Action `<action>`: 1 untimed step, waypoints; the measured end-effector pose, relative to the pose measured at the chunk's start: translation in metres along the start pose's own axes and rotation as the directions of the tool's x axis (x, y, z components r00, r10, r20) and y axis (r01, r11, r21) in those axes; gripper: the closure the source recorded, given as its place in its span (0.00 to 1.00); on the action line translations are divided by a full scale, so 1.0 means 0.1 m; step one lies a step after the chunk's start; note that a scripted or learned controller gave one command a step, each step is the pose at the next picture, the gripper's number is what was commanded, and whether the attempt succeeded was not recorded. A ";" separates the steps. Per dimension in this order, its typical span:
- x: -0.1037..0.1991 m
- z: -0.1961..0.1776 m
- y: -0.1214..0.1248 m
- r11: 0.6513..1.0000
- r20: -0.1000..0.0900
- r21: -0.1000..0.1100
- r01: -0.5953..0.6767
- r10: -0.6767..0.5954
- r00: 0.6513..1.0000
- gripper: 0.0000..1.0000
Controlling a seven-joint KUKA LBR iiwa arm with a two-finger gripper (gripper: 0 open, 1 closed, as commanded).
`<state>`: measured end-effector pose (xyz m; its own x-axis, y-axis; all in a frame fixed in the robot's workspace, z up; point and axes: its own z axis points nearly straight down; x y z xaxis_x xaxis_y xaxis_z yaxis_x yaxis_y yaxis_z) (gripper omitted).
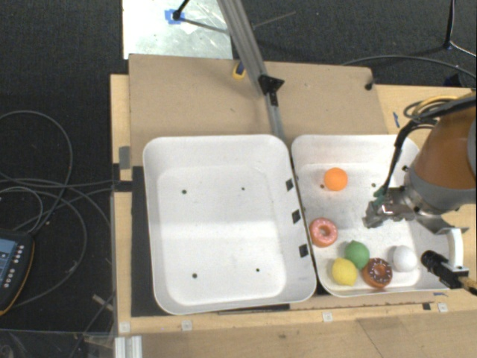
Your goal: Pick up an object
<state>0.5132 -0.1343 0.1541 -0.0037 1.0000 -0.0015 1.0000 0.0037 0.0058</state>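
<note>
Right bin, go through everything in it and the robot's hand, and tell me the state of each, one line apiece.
orange ball: lying free near the bin's far side, apart from the rest.
pink donut: flat, by the left wall.
green ball: resting, touching the yellow one.
yellow ball: resting at the near edge.
chocolate donut: flat, beside the white ball.
white ball: resting, free.
hand: above the bin, holding nothing visible.

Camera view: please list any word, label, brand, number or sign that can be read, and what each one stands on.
No text can be read in this frame.
The dark handheld device with a small screen at the left edge: screen contents too small and blurred to read.
The blue tape patch on the pale floor panel: no lettering visible.
The two shallow white bins and the toy foods: no markings.
</note>
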 end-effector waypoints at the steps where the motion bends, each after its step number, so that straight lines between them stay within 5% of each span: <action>1: -0.07 -0.52 -0.06 1.000 0.001 -0.001 0.000 0.000 1.000 1.00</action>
<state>0.5072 -0.1416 0.2066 -0.0033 1.0000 -0.0022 1.0000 0.0033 0.0072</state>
